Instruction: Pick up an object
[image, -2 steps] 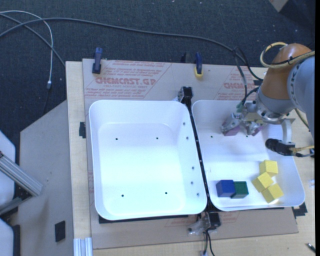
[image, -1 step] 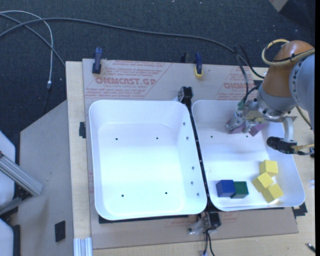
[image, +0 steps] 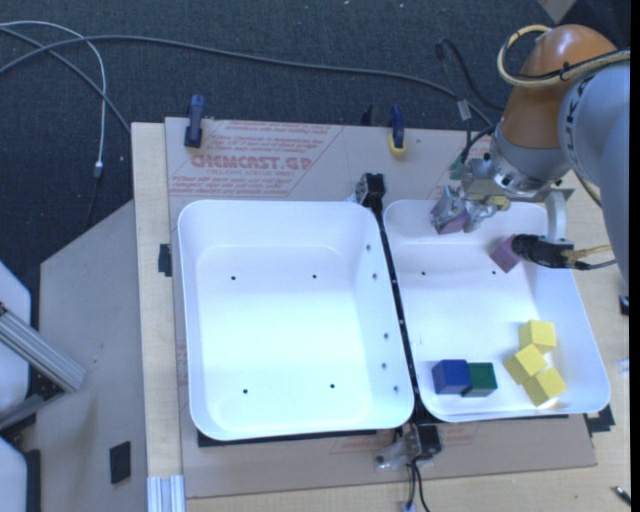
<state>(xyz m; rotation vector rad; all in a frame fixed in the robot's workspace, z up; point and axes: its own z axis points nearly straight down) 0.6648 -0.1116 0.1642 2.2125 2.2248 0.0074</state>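
My gripper (image: 458, 215) hangs over the far edge of the right bin (image: 575, 300); I cannot tell how its jaws stand. A purple block (image: 504, 256) lies just beside it. Along the bin's near side: blue block (image: 450, 376) touching green block (image: 481, 378), and three yellow blocks (image: 535, 362) clustered.

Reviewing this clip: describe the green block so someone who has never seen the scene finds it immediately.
Start at the right-hand bin, the one the arm reaches over. Go to its near edge, left of the yellow blocks, where two cubes sit touching. The green block is the right one of that pair, darker than the blue block beside it.
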